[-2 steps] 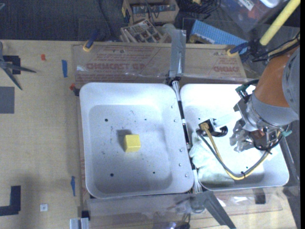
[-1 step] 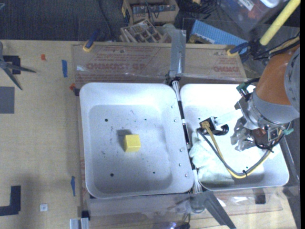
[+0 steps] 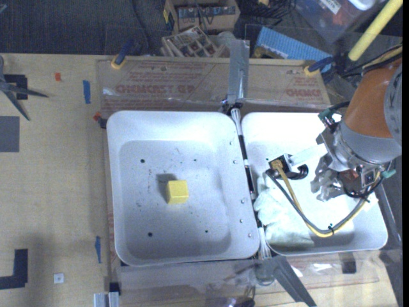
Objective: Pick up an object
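Observation:
A small yellow block (image 3: pixel 177 191) lies near the middle of the left bin (image 3: pixel 128 133). A crumpled white cloth-like thing (image 3: pixel 273 208) sits in the near left corner of the right bin (image 3: pixel 281 128), against the wall between the bins. My gripper (image 3: pixel 324 185) hangs low over the right half of the right bin, below the grey wrist and its orange band. It is to the right of the white thing and apart from it. I see nothing held at its tip.
The two bins share a raised middle wall (image 3: pixel 246 171). A cardboard sheet (image 3: pixel 172 82) lies behind them. The wooden bench (image 3: pixel 45 190) stretches to the left, with small blue tape marks and black pieces on it.

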`<state>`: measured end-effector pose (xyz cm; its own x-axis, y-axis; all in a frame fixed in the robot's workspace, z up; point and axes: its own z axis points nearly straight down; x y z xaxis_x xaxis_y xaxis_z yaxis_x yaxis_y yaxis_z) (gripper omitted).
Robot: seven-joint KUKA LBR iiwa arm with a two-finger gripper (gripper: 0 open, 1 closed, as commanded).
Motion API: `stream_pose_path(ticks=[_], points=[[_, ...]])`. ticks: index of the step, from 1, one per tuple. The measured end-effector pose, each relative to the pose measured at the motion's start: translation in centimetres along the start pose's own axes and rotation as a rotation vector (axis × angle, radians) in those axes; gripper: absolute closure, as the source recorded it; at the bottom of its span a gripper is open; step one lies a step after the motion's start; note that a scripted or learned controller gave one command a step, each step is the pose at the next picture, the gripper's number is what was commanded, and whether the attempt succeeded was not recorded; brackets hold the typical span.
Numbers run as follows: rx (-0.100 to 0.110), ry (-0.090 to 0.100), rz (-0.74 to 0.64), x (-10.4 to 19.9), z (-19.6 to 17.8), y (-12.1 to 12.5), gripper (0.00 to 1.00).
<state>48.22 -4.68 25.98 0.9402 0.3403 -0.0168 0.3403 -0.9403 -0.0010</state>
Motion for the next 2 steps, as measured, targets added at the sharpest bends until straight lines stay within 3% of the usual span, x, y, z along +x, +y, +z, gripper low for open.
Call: stream_pose_path(ticks=[2], points=[[-0.001, -0.011, -0.003, 0.20, -1.46, 0.02, 1.00]])
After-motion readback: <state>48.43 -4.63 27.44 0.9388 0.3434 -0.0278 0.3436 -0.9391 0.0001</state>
